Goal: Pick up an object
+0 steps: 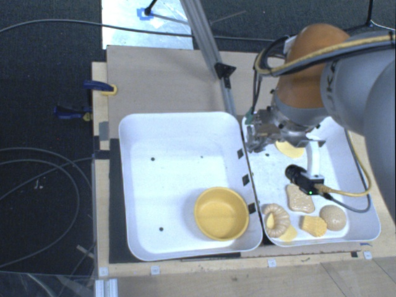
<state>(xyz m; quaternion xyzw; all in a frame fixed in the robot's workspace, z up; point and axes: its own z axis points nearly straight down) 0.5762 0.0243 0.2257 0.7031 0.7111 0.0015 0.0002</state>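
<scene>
- The grey arm (346, 85), with its orange band (309, 60) above the wrist, reaches in from the right and hangs over the upper part of the right bin (365, 228).
- The tool (255, 138) sits low at that bin's upper left corner, close to the rim shared with the left bin (142, 166); whether it is spread or pressed together cannot be told.
- A pale yellow piece (288, 148) lies partly hidden under the wrist.
- Along the right bin's near end lie a ring-shaped pastry (276, 218), a tan flat piece (299, 200), a yellow corn piece (314, 226) and a round beige roll (333, 216), close together.
- A yellow bowl (221, 213) stands upright in the left bin's near right corner.
- Both bins rest on the counter (161, 79).
</scene>
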